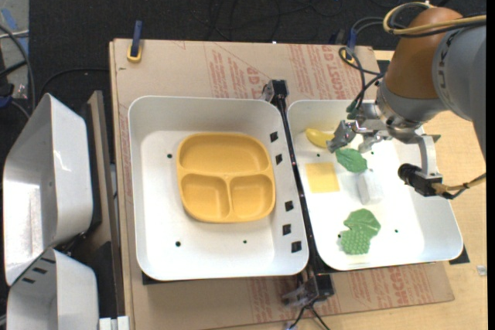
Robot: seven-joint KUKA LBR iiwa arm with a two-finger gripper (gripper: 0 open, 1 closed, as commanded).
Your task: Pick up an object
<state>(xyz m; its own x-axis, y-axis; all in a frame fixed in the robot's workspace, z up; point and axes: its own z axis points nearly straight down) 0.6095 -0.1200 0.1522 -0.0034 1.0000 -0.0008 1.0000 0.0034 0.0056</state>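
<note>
Gripper (357, 137) hangs low over the right bin (441, 232), w/ a small green piece (352, 161) just below it and a yellow banana-shaped item (318, 137) beside it; can't tell if it's apart or together, or if anything sits in it. Other candidates lie loose in that bin: a pale yellow square (322, 177) and a green leafy piece (359, 230), while the left bin (151, 166) carries a yellow divided tray (227, 175). Judging by this, pick isn't done yet: approx at the reach-down stage, w/ grasp & lift left.
</note>
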